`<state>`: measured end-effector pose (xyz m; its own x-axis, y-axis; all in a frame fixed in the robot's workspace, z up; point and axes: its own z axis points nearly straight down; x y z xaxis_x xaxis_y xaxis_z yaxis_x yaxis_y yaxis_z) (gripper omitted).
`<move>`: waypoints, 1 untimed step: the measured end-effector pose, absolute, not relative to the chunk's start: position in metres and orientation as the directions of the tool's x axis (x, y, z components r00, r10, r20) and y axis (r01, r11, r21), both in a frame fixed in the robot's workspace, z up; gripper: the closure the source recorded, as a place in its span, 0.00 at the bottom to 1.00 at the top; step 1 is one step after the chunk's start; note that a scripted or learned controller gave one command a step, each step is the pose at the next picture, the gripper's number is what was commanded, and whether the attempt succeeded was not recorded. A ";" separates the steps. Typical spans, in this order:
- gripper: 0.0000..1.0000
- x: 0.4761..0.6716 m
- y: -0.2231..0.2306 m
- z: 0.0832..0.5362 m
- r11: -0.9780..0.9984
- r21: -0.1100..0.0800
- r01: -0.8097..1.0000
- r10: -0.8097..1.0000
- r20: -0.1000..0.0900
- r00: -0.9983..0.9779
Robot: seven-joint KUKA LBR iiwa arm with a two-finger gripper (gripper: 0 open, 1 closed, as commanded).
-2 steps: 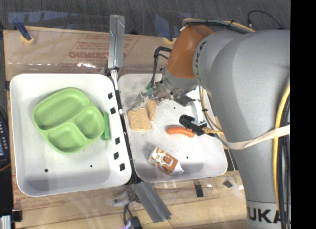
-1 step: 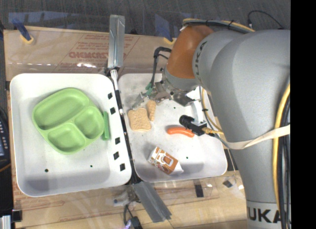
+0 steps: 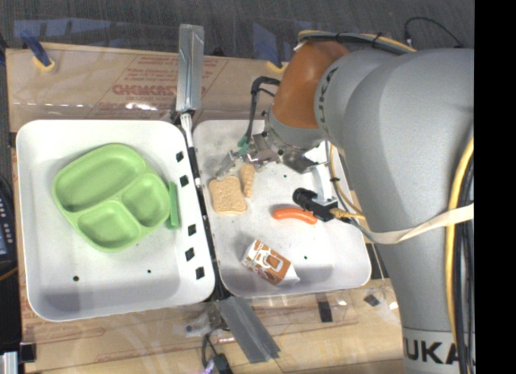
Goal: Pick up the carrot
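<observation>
Item: jaws, low at the far end of the right bin; I cannot tell their spread, and nothing shows held.
Item: cracker, just near of them.
Item: carrot, right of the cracker, flat on the bin floor, untouched; I judge the reach off target.
Item: brown packet, nearer.
Item: green tray, left bin, across the divider.
</observation>
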<state>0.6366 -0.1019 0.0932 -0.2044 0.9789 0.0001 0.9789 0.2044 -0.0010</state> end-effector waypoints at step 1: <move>0.00 0.658 -0.099 0.093 0.325 0.001 0.946 0.946 -0.001 -0.325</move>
